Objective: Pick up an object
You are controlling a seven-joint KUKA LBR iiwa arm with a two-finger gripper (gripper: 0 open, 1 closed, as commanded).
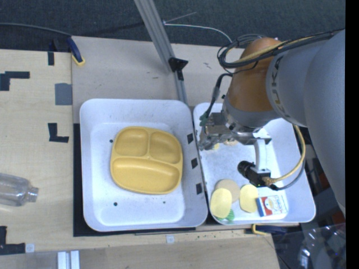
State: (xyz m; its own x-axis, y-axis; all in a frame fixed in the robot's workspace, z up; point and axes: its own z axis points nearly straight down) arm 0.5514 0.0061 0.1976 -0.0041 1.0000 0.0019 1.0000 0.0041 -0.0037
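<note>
Gripper: the gripper (210, 134) is low over the upper left part of the right bin (300, 200), near the wall shared with the other bin. I cannot tell its state from this angle, and no thing is seen in it.
Nearest objects: a small group lies at the near edge of the same bin: a yellow-green piece (221, 202), a pale tan round piece (229, 186) touching it from behind, a yellow piece (248, 198) just beside, and a small red and white box (272, 205) at the right end.
Direction: from the gripper, this group lies toward the near edge of the bin and a little to the right in the view, with bare bin floor between.
Long axis: the yellow-green piece seems longer along the near-far direction; the box lies almost across.
Judgement: a pick looks not yet started; the arm must travel toward the near edge first.
Left bin: the left bin (92, 167) holds a yellow divided plate (147, 159), flat, in its middle.
Outside: a clear bottle (15, 189) lies on the bench (33, 144), well apart.
</note>
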